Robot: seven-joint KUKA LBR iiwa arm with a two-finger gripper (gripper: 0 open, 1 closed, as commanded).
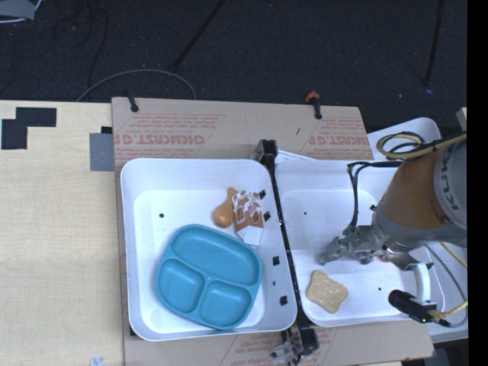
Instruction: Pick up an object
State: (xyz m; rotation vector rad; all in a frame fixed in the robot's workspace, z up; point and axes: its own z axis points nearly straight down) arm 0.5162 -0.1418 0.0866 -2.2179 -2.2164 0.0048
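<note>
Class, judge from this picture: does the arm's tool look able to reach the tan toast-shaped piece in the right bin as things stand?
Probably yes. The tool hangs in the right bin, just above and beside the tan piece, and nothing lies between them. The blue plate sits in the other bin.
</note>
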